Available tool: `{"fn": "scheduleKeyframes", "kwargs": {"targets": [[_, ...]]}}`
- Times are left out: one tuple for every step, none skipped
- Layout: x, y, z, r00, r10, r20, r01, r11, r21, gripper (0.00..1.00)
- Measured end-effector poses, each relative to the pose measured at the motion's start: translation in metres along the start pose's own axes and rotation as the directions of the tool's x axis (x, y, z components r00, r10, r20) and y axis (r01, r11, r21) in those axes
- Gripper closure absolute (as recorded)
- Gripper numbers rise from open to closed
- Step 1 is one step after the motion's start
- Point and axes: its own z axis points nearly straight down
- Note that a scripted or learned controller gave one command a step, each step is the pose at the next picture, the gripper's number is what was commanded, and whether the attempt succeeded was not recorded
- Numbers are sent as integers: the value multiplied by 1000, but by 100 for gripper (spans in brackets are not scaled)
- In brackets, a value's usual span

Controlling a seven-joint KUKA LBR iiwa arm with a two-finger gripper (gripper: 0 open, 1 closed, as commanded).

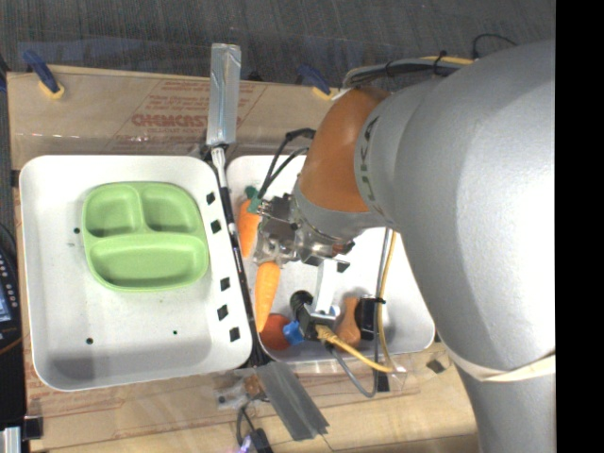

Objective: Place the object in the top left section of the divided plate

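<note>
Green divided plate (144, 234) alone in left bin (57, 281); tool (283, 243) over right-bin carrots (267, 289) near divider; tool state unclear.

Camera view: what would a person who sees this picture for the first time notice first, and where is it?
The big grey arm with its orange band catches the eye first; it covers most of the right bin as it reaches in from the right. Next comes the green divided plate, lying in the upper part of the left bin. Orange carrot-like pieces lie along the left side of the right bin, beside the gripper.
</note>
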Motion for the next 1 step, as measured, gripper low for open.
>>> {"fn": "scheduleKeyframes", "kwargs": {"targets": [[0,0,-9,1000,-6,1,6,1000,5,100]]}}
